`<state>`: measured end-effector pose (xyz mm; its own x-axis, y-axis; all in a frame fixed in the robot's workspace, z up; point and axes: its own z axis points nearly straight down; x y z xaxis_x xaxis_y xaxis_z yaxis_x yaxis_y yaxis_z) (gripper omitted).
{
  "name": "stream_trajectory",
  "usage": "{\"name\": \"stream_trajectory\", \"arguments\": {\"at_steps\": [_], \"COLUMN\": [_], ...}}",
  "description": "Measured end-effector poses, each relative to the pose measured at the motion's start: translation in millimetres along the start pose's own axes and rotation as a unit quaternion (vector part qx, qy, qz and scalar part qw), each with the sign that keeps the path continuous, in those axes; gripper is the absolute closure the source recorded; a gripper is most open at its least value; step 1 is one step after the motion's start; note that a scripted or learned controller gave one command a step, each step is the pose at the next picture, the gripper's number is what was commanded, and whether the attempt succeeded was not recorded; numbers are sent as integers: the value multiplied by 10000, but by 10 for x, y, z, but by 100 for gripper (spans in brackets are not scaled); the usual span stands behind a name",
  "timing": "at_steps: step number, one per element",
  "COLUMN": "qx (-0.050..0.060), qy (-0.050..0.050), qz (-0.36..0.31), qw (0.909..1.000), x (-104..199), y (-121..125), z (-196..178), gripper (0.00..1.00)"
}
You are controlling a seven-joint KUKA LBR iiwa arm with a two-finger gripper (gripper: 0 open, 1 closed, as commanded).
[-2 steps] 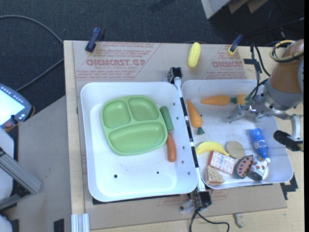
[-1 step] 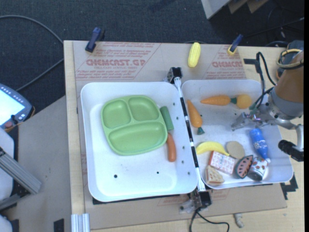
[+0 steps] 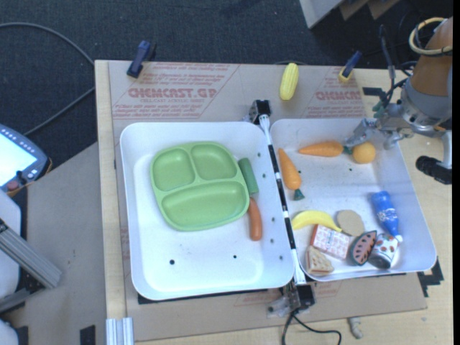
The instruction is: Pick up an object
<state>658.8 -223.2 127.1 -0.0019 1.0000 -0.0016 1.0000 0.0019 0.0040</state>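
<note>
Camera view, claw [image 3: 365, 136] low in right bin [image 3: 420, 214], grip state unclear, yellow lemon [image 3: 364, 154] just beneath.

Brown printed worktop [image 3: 215, 85], two white bins side by side on it, left bin [image 3: 144, 250], right bin [image 3: 417, 243], yellow corn cob [image 3: 289, 81] at twelve o'clock, blue clamps [image 3: 139, 58] along the far edge

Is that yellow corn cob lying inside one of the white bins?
No, the yellow corn cob lies on the cardboard beyond the right white bin.
</note>
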Motion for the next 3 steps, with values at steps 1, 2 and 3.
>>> {"name": "stream_trajectory", "arguments": {"at_steps": [1,2,3], "qx": [56,50,-3], "qy": [39,15,1], "qz": [-8,-7,0], "qw": [10000,10000,10000], "x": [120,104,413], "y": [75,73,90], "z": [417,320,-169], "gripper": [0,100,100]}}
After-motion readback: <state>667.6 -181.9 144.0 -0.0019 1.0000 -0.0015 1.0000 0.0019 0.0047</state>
